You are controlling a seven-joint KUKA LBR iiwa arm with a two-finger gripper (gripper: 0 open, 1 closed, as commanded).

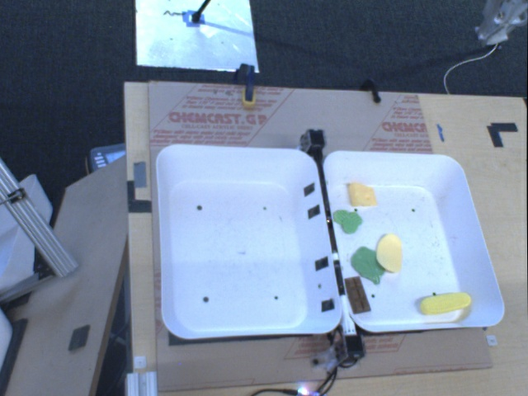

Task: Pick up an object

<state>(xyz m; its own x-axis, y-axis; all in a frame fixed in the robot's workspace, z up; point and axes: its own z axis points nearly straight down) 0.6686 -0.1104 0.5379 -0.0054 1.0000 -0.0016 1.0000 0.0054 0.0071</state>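
The long yellow piece (445,304), lying flat in the near corner of its white bin (474,213), well apart from the gripper (499,15), whose opening you cannot tell, looks light and smooth, so grasp it across its narrow middle.

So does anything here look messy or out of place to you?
Mostly tidy. The odd bit: a brown block lies on the seam where the two bins meet, partly over the rim of the right bin rather than flat on its floor. The yellow oval also overlaps a dark green piece.
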